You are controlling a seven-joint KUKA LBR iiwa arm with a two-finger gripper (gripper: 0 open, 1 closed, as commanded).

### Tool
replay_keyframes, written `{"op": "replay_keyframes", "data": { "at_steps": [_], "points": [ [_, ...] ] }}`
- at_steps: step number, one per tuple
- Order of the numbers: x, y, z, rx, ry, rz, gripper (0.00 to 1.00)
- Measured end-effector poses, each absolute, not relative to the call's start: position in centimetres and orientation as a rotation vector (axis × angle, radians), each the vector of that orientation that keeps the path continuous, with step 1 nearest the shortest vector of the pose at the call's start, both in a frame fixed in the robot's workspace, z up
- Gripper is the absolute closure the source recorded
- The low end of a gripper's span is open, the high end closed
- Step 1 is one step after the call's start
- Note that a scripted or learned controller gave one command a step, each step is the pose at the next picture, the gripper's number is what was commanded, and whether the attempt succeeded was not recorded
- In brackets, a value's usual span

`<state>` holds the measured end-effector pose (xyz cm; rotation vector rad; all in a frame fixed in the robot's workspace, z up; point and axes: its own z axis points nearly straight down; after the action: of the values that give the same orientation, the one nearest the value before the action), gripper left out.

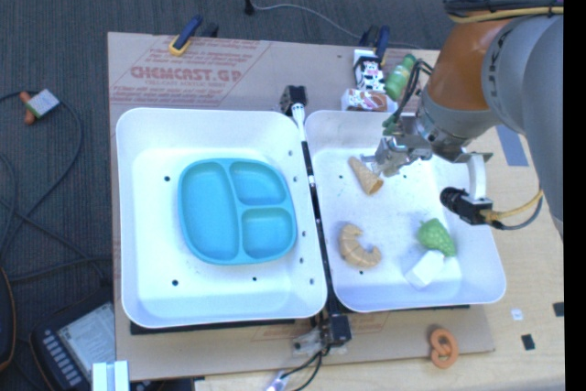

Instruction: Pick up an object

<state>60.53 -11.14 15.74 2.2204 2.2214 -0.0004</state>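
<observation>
Leftmost, I see a blue divided plate (240, 210) in the left bin (137, 224). Across in the right bin (476, 288), the gripper (389, 157) touches a tan bread piece (367, 176); I cannot tell its opening. A croissant (358, 246), green broccoli (437, 235) and white block (426, 269) lie nearer.

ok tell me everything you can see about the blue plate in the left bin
The blue plate is a light blue, rounded-rectangle tray that looks like smooth plastic. Raised ridges split it into three compartments: one large on the left, two smaller on the right. All three hold nothing. It lies flat, turned slightly askew, near the middle of the left bin, resting on the bin's white floor. Nothing else touches it, and the gripper is over the other bin.
</observation>
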Motion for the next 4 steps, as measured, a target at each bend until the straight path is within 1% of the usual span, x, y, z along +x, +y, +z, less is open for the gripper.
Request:
{"op": "replay_keyframes", "data": {
  "at_steps": [1,2,3,4],
  "points": [
    [65.3,-9.5,16.4,2.219,2.222,0.000,1.00],
    [65.3,-10.4,15.3,2.220,2.221,-0.004,1.00],
    [66.8,-9.7,14.9,2.220,2.222,-0.002,1.00],
    [66.8,-10.1,14.7,2.220,2.221,-0.003,1.00]
  ]
}}
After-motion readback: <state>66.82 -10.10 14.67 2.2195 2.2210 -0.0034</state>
